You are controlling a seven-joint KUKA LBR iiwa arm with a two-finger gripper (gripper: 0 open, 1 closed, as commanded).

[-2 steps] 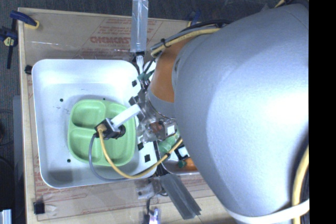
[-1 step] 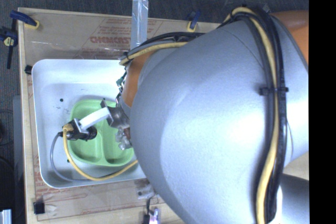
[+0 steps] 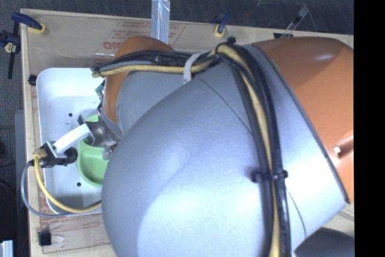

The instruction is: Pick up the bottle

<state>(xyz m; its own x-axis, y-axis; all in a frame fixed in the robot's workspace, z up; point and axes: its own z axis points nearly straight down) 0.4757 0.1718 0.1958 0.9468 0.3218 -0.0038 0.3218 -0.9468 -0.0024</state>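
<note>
The grey arm with its orange band covers most of the camera view and reaches down into the left white bin. Its gripper sits low in that bin, mostly hidden under the wrist. A light green rounded object, possibly the bottle, lies right below and against the gripper's metal end. I cannot make out its full shape, since the arm hides its right side. A small teal scrap shows at the arm's edge higher up in the bin.
A white fitting with a black end and a yellow hose sticks out leftward from the wrist over the bin floor. Black and yellow cables run along the arm. Blue clamps hold the bench's far edge.
</note>
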